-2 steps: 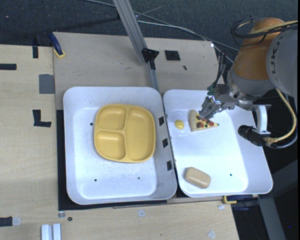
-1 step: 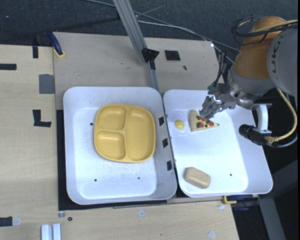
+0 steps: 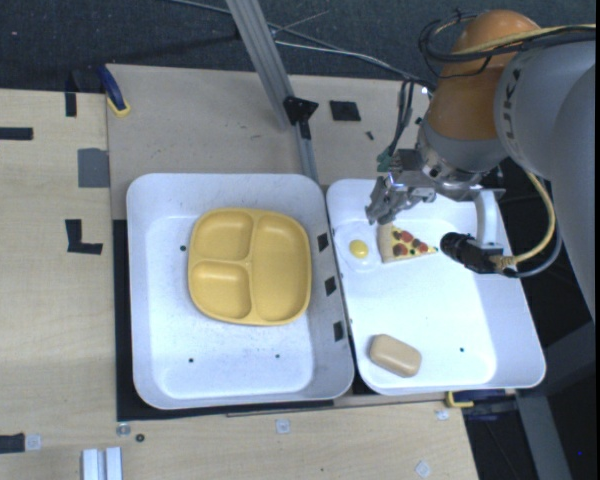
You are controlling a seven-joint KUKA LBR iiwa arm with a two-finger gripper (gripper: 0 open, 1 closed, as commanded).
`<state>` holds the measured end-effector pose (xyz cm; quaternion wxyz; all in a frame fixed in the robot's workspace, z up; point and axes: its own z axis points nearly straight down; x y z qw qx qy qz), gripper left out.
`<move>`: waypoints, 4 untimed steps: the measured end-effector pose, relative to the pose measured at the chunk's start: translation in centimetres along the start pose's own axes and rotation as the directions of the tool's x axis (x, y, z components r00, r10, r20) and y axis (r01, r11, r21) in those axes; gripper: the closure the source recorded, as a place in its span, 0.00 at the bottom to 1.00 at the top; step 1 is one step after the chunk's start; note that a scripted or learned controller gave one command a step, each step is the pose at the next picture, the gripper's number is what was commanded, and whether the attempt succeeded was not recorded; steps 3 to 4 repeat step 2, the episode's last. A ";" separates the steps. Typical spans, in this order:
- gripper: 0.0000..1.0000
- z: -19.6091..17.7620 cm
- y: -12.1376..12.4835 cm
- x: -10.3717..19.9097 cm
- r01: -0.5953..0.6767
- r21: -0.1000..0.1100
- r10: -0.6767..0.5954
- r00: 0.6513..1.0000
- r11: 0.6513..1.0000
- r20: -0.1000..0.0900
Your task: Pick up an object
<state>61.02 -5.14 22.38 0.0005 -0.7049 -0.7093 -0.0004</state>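
Note:
A pizza slice (image 3: 405, 244) lies in the right bin (image 3: 450, 308) near its far side. Beside it to the left sits a small yellow egg-like piece (image 3: 358, 250). A tan bread roll (image 3: 394, 355) rests near the bin's front edge. My gripper (image 3: 386, 208) hangs over the far left corner of the right bin, just above and left of the pizza slice, with its fingers close together and nothing visible between them.
A yellow divided plate (image 3: 250, 265) lies in the left bin (image 3: 160, 298). A slanted metal pole (image 3: 270, 63) rises behind the bins. The grey arm with its orange band (image 3: 480, 78) covers the far right.

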 end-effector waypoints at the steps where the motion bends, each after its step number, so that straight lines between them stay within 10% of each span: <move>1: 1.00 1.0 0.9 5.1 0.000 0.001 0.000 1.000 1.000 0.001; 2: 1.00 -0.2 2.8 10.6 0.001 -0.001 -0.001 1.000 1.000 0.000; 4: 1.00 -0.2 2.8 10.6 0.001 -0.001 -0.001 1.000 1.000 0.000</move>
